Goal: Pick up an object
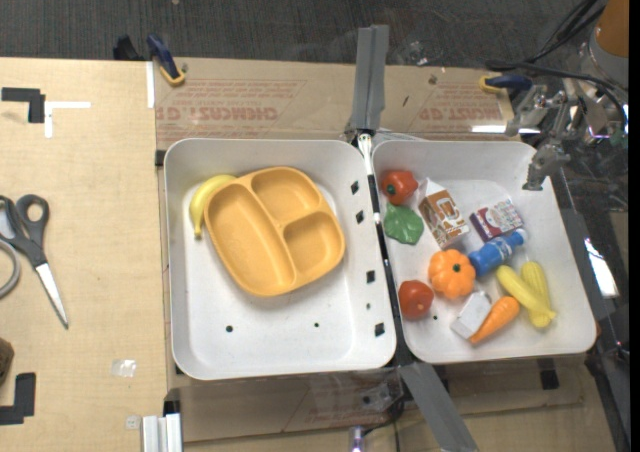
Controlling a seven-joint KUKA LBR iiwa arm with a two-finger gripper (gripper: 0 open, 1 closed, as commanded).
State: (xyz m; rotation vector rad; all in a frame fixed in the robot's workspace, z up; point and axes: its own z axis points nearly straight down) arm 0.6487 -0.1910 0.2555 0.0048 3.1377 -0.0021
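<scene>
White right bin (pixel 566 335) is loaded with small items: tomato (pixel 399 185), green piece (pixel 404 226), carton (pixel 443 217), pumpkin (pixel 451 273), blue bottle (pixel 495 253), corn (pixel 529 290), carrot (pixel 495 319). Pincer (pixel 545 155) is seen at that bin's far right corner (opening cannot be told), nothing seen between its fingers. All items lie below-left of it, apart. Yellow divided plate (pixel 275 230) and banana (pixel 205 201) sit in the left bin (pixel 260 350).

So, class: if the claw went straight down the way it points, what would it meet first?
Probably bare floor of the right bin near its back corner, beyond the purple packet; the claw has unclear depth.
</scene>
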